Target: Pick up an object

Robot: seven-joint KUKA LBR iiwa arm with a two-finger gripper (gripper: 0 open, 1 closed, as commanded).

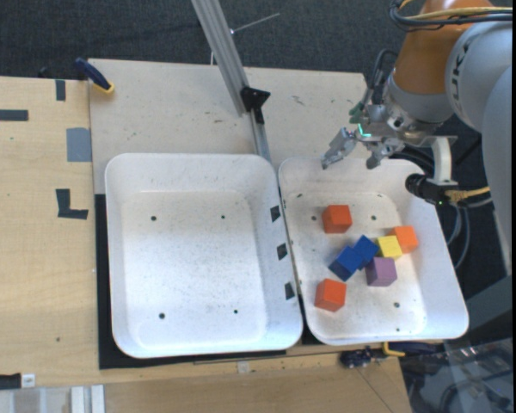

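Gripper [354, 155] above the far rim of the right bin [439, 317], fingers spread apart with nothing between them, one tip toward the left near the bin's far left corner, the other toward the right. Grey arm [486, 67] with orange band [430, 33] entering from the right, wrist over the bench just beyond that bin. Six blocks in the right bin, all well clear of the gripper. Nearest of them: orange cube [336, 218], alone in the far left part of the bin floor. Farther toward the near side, a cluster: blue block [354, 257] lying at a slant, touching yellow cube [390, 247] on its right; small orange cube [405, 237] just beside the yellow one, toward the right wall; purple cube [381, 271] touching the blue block and just below the yellow cube. Second orange-red cube [330, 294] apart from the cluster, near the bin's left wall on the near side, just beside the blue block's lower end. Left bin [120, 256] side by side with the right one, rims touching along the middle. Metal bar [224, 46] slanting down from the top edge to the gap between the bins' far corners. Pale bench [34, 256] on the left with dark tape marks [67, 203].
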